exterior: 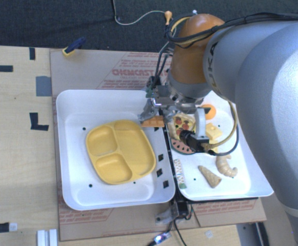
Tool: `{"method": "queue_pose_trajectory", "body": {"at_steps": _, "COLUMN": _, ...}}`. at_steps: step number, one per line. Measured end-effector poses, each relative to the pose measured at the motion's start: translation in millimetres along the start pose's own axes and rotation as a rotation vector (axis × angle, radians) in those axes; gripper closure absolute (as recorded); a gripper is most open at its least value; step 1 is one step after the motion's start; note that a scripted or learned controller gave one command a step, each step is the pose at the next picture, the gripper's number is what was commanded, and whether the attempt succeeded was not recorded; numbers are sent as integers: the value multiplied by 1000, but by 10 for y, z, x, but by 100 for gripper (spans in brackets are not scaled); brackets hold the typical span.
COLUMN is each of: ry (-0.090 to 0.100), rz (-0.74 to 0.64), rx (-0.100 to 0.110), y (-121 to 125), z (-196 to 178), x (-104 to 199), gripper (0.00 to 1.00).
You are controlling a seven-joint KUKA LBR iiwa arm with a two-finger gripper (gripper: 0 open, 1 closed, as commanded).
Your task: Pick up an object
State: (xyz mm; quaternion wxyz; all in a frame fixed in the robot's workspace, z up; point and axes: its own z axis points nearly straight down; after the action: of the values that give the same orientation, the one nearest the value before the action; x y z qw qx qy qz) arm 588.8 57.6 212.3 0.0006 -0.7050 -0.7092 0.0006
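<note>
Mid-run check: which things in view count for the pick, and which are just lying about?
In play:
end effector over the seam between the bins
small orange piece at it
yellow divided tray in the left bin
food toys in the right bin: cone, beige curl

Lying about:
blue-and-yellow clip
white cable

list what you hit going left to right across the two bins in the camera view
yellow divided tray → small orange piece by the bins' shared edge → cone-shaped piece → pale curved piece

Cardboard sheet [95,73] — blue-yellow clamp [74,45], white cable [138,18]
</note>
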Motion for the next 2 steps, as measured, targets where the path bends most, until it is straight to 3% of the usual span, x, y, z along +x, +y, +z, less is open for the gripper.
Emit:
{"method": "queue_pose_trajectory", "body": {"at_steps": 1, "ry": 1, "rz": 1, "rx": -2, "y": 143, "z": -224, "x": 305, "gripper": 100}}
{"method": "queue_pose_trajectory", "body": {"at_steps": 2, "ry": -2, "rz": 6, "rx": 2, "y": 117, "z": -70, "x": 155, "gripper": 100}}
